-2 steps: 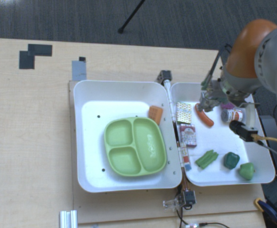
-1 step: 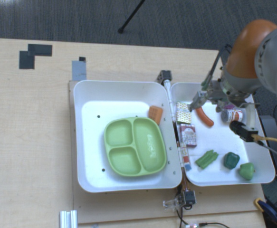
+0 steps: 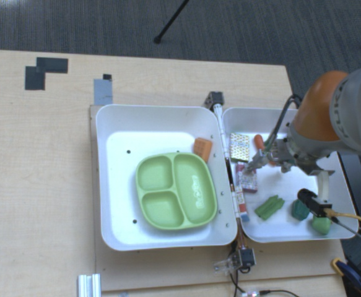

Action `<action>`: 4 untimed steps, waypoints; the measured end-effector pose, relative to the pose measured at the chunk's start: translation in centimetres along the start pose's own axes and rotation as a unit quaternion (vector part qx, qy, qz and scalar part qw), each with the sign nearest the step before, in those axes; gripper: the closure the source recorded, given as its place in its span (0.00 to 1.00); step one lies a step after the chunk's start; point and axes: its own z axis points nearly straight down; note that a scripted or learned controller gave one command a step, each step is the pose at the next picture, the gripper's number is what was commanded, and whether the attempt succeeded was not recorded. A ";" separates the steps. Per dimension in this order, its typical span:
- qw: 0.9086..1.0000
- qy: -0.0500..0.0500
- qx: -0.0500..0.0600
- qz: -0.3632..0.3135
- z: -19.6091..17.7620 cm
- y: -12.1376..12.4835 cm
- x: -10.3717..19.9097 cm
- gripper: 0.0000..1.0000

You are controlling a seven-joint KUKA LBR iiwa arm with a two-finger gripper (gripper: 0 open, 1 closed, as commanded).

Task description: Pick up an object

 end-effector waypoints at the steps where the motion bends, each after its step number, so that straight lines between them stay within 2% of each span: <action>1: 1.000 -0.001 -0.006 0.002 0.6 -4.2 1.4 0.00; 2: 1.000 -0.002 -0.008 0.002 0.6 -7.5 1.4 0.00; 3: 1.000 0.001 0.004 0.000 -1.2 -8.1 2.0 0.00; 4: 1.000 0.004 0.002 0.000 0.7 -7.9 2.2 0.00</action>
